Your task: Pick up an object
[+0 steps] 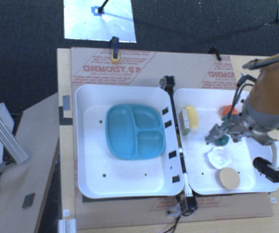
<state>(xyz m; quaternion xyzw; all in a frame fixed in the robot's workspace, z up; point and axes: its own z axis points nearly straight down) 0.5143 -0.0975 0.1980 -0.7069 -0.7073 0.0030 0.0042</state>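
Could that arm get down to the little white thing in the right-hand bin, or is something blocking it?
Probably yes. The white object lies open in the right bin, with the gripper just above it. A teal object sits right at the gripper, and a tan disc lies close by, but neither covers it.

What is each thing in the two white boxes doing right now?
Blue tray: flat in the left bin, compartments bare.
Yellow brush: lying by the right bin's left wall.
Teal thing: under the pincer, mostly hidden.
Orange thing: partly hidden by the arm.
White lid: lying flat.
Tan disc: lying flat.
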